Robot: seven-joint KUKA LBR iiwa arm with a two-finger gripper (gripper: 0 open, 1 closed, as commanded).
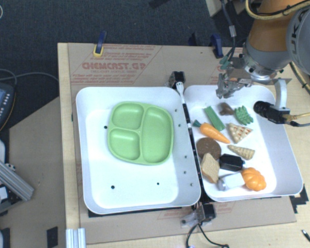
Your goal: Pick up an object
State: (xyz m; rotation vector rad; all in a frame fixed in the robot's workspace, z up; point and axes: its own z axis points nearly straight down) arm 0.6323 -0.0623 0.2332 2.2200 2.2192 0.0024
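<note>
- Bench (72, 76): cardboard-topped, red print along its far side; bears 2 white bins side by side.
- Arm (276, 30): grey w/ orange band, reaches in from the right; wrist over far edge of right bin.
- Left bin (93, 190): holds 1 item, the green plate.
- Right bin (289, 159): holds all the small items, approx. 10, clustered centre to near side.
- Green plate (142, 133): 3 compartments, lies flat mid-bin, nothing on it.
- Gripper (226, 90): hangs at far-left part of right bin, above bare floor; nothing seen between fingers. Apart or together: cannot tell, tips too small and dark.
- Carrot (213, 132): orange, lies toward near side from gripper; long axis slants from far-left to near-right.
- Green stick (214, 118): just beside carrot on its far side, similar slant; among the nearest items to the gripper.
- Brown disc (208, 148), bread slice (210, 167): touching, near-left of the cluster.
- Wedge pieces (239, 133) (242, 151): 2 tan triangles, right of carrot.
- Black block (231, 163), small pumpkin (253, 179): near side, well apart from gripper.
- Green leafy piece (243, 115), small brown lump (226, 108): far side; the lump sits closest to the gripper, just toward the near side.
- Judgement: no item picked yet; any target lies toward the near side, so the move calls for a short shift that way, then a descent, w/ fingers across the long axis if stick or carrot is chosen.
</note>
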